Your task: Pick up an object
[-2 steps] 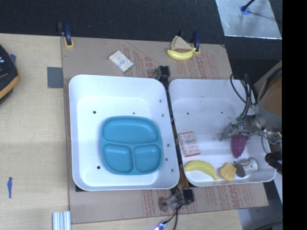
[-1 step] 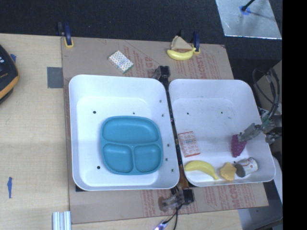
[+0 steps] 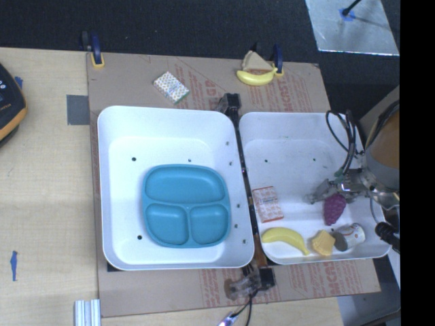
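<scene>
Hand (image 3: 325, 194) down low in the right bin (image 3: 289, 131), though its grip can't be made out from this angle, with a purple object (image 3: 334, 208) touching its tip. Sweeping left to right: blue divided tray (image 3: 185, 205) in the left bin (image 3: 115, 182), then the right bin's red-and-white packet (image 3: 268, 204), banana (image 3: 285, 239), yellow chunk (image 3: 323, 243) and small white item (image 3: 351, 236). Up on the worktop (image 3: 41, 182) behind the bins, another banana (image 3: 256, 77).

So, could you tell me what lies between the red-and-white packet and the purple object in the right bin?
Camera view: bare white bin floor between the packet and the purple object.
</scene>
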